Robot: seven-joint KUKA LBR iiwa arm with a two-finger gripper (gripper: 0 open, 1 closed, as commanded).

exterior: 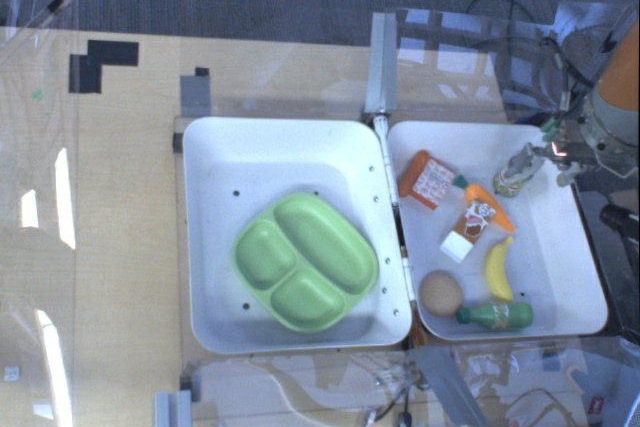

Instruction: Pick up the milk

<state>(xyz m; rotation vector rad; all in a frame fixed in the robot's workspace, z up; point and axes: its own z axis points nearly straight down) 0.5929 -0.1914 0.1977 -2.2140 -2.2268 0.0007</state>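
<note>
The bench (pixel 120 215) is light wood and holds 2 white bins side by side. The left bin (pixel 215 175) holds a green plate with 3 sections (pixel 305 260). The right bin (pixel 580 265) holds the small stuff. The big grey arm with the orange band (pixel 615 85) reaches in over the far right corner of this bin. Its gripper (pixel 515 177) hangs low by the far right corner, and I cannot tell how it is set. Near the left wall of the right bin lies an orange box (pixel 431 180). Along the near wall lies a green bottle (pixel 495 315), and just left of it sits a brown ball (pixel 440 293). A yellow banana (pixel 498 269) lies just above the bottle. The milk (pixel 472 226) looks like the small carton with a white end and an orange top, lying flat in the middle of the bin. A carrot (pixel 490 202) touches its far end, and the banana is just beside its right side. To do this step well, I think the gripper should move toward the middle of the bin, turn to line up across the carton's thin sides, and come straight down. It should stay off the carrot and the banana. It should squeeze the middle of the carton, so it does not tip.
</note>
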